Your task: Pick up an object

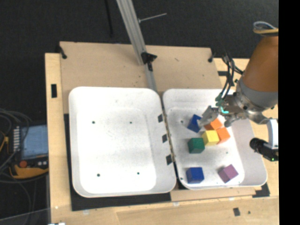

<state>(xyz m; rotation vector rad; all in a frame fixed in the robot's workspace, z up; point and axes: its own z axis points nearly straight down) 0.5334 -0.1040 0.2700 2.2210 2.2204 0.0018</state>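
The grey arm with its orange band is reaching in from the right, and its gripper is hanging low over the far part of the right bin. The fingers are too blurred and too tangled with the cables around the wrist to read, so I cannot tell whether the jaws are spread or pressed together, nor whether anything is sitting between them.

The blocks are all lying in the right bin. A blue block is resting tilted just left of the gripper tip, close enough that contact cannot be ruled out. Just beside the tip on the near side, an orange block is sitting partly under the gripper, touching a yellow block on its left. A green block is lying just left of and slightly nearer than the yellow one, touching it or nearly so. These four are forming a tight cluster in the middle of the bin.

Well apart from the cluster, toward the near edge, a second blue block is sitting at the left and a purple block at the right.

The left bin is lying beside the right one, their rims meeting along the centre of the bench.
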